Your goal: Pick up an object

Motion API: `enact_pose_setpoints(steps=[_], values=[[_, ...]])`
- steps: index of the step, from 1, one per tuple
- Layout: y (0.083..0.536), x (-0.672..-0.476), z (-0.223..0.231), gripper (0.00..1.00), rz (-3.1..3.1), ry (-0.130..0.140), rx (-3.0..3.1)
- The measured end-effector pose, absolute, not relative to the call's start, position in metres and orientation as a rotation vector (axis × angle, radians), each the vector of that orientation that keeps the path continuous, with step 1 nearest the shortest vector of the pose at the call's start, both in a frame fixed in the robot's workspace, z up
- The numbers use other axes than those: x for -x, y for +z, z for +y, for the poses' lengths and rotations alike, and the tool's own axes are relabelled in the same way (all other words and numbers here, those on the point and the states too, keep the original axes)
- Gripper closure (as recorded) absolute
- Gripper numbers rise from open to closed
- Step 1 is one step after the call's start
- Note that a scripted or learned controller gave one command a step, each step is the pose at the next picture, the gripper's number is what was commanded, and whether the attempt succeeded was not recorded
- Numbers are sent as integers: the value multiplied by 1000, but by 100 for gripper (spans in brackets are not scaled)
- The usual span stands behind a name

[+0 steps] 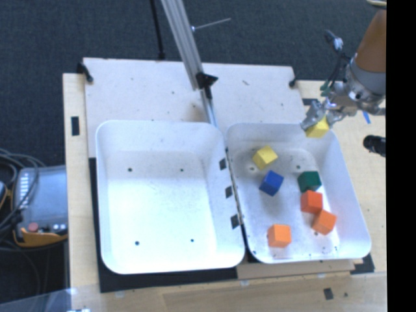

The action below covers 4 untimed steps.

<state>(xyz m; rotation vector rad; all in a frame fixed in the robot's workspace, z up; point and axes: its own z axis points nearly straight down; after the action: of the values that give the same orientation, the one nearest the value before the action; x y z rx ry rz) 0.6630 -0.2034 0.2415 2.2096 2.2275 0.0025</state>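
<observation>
Hand (316, 123) clamped on a small yellow block (318, 129), above the right bin's (351, 194) far rim.

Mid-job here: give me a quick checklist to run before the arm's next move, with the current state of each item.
1. Yellow block between the tool's fingers: ok.
2. Held block lifted above the right bin: ok.
3. Grip centred on the block: cannot tell.
4. Other cubes lie apart from the tool, yellow cube nearest: ok.
5. Left bin floor bare for a drop: ok.
6. Slanted metal post off the tool's path: cannot tell.
</observation>
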Motion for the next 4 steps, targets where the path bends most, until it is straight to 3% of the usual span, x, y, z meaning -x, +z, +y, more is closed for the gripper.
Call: enact_pose_setpoints(steps=[4], values=[[252,-654,0,100,2230,3,-2213]])
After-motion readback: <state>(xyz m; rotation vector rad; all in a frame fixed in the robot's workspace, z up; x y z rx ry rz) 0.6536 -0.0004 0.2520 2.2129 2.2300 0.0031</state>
